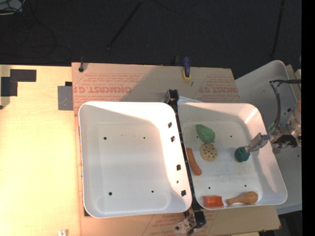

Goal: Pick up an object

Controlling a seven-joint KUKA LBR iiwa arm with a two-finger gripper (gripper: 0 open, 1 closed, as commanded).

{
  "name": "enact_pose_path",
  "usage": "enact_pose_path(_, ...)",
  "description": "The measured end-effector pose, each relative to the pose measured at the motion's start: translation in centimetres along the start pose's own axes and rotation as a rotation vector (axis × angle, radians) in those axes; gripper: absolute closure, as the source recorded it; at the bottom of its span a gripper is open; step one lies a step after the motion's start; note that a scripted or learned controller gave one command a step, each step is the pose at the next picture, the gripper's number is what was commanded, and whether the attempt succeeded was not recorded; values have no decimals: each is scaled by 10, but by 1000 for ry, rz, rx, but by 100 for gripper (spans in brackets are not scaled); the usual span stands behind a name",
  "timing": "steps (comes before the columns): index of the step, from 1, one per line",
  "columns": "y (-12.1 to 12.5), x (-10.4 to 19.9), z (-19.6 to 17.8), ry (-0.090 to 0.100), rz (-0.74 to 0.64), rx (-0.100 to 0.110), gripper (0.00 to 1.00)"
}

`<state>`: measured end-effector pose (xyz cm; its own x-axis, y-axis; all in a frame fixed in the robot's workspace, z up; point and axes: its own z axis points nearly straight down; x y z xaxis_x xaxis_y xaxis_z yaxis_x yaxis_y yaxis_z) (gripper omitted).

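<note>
My end effector (252, 146) sits near the right bin's (268, 132) right edge, beside the teal ball (241, 155); grip state indeterminate.

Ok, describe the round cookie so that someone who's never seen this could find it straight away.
Look in the right-hand white bin. Near its middle lies a round tan cookie with dark specks, just below the green leafy piece and right of the orange sausage. It's the only flat, speckled disc.

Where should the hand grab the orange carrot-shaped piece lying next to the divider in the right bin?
Probably across the middle of the orange carrot-shaped piece, from straight above. It lies flat and slim, long axis roughly parallel to the divider, so closing across its narrow width looks easiest. The cookie sits close beside it.
</note>
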<state>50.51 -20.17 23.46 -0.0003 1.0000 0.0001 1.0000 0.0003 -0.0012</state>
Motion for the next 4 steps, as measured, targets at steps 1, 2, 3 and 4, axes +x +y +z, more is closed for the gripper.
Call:
enact_pose_path(1,-8,36,-139,-3,-3,-15,0)
enact_pose_path(2,-9,36,-141,-1,-3,1,100)
enact_pose_path(3,-30,-10,-15,4,4,14,100)
enact_pose_path(4,-3,69,-51,3,-9,-3,100)
